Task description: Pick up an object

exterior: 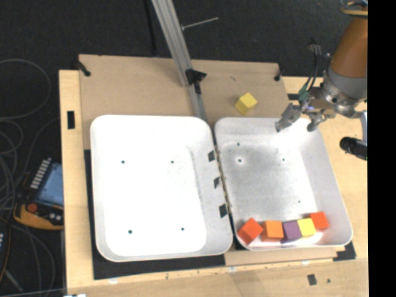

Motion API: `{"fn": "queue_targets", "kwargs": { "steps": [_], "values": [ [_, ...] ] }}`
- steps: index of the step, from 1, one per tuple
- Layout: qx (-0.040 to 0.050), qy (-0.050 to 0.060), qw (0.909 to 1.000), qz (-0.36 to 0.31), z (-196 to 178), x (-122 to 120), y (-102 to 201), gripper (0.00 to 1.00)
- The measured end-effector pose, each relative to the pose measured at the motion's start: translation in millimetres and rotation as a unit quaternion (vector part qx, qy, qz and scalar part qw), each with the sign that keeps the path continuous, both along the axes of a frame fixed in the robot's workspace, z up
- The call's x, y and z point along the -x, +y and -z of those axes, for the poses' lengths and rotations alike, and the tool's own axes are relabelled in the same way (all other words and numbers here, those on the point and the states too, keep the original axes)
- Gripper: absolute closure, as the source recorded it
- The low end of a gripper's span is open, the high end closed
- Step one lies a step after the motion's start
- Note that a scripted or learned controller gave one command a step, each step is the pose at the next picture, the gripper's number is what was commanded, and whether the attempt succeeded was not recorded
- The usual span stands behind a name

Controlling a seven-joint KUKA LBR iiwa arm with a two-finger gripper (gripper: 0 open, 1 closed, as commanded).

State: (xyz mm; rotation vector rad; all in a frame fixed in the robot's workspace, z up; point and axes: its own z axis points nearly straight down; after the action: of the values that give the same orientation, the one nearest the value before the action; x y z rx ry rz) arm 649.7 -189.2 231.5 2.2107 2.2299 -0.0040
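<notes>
Along the near wall of the right bin lie several small blocks in a row: a red-orange block, an orange block, a purple block, a yellow block and another red-orange block. A yellow block sits on the bench behind the bins. My gripper hangs over the far right corner of the right bin, open, with nothing between its fingers. It is far from the row of blocks.
The left bin stands beside the right one. A grey metal rail slants across the back of the bench. Cables and a handheld controller lie to the left, off the bench.
</notes>
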Motion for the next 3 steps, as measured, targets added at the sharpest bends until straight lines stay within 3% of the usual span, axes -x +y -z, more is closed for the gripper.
{"fn": "queue_targets", "kwargs": {
  "steps": [1, 2, 3],
  "values": [
    [-0.0021, 0.0, 1.0, 0.001, -8, 64, 90, 0.0],
    [-0.0027, 0.003, 1.0, 0.002, 37, 133, 148, 0.0],
    [-0.0017, -0.003, 1.0, 0.001, 34, 33, 195, 0.0]
  ]
}}
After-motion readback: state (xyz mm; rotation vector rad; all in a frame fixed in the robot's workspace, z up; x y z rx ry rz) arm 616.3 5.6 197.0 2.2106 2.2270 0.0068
